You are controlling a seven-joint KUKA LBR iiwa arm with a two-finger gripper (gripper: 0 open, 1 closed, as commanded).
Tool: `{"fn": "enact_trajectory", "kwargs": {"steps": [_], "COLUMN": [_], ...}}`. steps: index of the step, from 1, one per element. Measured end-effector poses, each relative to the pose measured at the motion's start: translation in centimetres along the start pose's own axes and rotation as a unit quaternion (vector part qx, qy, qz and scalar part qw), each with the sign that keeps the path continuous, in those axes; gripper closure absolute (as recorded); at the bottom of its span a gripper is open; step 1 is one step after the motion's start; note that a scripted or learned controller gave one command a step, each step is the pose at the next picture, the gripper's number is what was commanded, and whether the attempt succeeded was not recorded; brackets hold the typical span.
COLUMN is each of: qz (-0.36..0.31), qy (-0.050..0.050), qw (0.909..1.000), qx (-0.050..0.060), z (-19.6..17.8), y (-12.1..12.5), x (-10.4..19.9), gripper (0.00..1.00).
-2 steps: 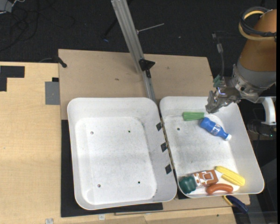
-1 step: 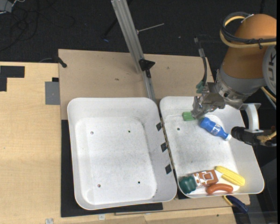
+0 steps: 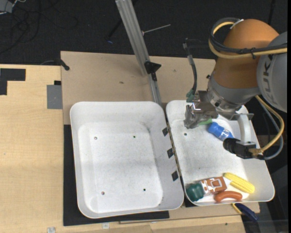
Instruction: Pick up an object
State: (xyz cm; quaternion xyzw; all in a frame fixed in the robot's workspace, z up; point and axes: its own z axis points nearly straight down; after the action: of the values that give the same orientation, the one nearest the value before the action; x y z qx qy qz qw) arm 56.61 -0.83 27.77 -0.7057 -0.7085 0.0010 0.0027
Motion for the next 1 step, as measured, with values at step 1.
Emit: {"fn": "enact_trajectory", "kwargs": {"steps": [1], "qz": [0.0], "qy": [0.0], "qw": [1.0], "qx": [0.0], "z": [0.44], "y": [-2.51], "x": [4.79], "gripper": [1.0]}}
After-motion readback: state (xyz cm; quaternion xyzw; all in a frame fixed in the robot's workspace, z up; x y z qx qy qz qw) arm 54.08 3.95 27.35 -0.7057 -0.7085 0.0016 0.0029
